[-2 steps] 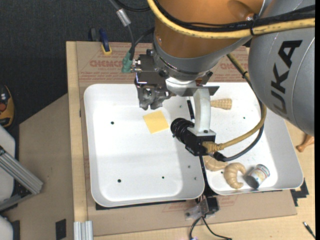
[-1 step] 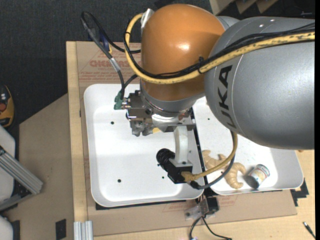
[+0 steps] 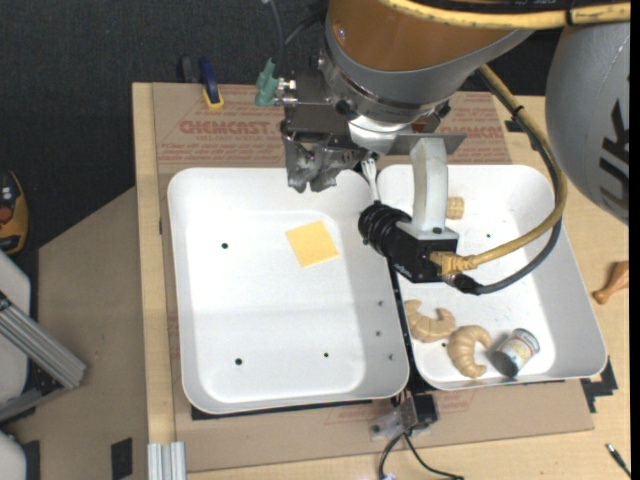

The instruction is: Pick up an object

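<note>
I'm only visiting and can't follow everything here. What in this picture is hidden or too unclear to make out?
- Gripper: dark and bunched above the left bin; open or shut is unreadable.
- Small tan piece in the right bin: partly behind the white bracket, so its shape is unclear.
- Can: label too small to read.
- Arm: cut off by the top edge.
- Yellow square: material unclear.

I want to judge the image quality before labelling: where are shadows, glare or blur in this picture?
Camera view: the left bin shows a soft grey shadow across its lower floor; the yellow square is sharp; the orange band, close to the lens, looks large and slightly soft; no strong glare on the right bin.
</note>
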Controlling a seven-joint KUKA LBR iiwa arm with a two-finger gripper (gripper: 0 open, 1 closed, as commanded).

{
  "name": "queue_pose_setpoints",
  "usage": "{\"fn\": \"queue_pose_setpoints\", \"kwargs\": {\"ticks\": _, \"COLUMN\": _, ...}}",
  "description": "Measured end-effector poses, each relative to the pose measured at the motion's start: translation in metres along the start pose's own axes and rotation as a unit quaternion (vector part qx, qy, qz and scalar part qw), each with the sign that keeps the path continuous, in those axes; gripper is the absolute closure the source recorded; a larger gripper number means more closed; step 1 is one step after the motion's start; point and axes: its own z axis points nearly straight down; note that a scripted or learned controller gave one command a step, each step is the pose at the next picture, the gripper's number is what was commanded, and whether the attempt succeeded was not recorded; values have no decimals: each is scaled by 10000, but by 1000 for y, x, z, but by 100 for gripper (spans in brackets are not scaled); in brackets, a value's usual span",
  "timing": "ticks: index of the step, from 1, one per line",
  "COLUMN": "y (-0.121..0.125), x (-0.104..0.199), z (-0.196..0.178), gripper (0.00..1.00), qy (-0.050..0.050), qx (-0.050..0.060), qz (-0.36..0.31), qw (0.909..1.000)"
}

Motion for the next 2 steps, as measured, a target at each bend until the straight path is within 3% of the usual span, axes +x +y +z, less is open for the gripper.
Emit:
{"fn": "queue_pose_setpoints", "kwargs": {"ticks": 1, "y": -5, "x": -2, "z": 147, "gripper": 100, "qy": -81, "qx": 162, "qz": 20, "qw": 9998}}
{"fn": "queue_pose_setpoints", "kwargs": {"ticks": 2, "y": 10, "x": 0, "z": -28, "gripper": 100, "qy": 0, "qx": -8, "qz": 3, "qw": 10000}}
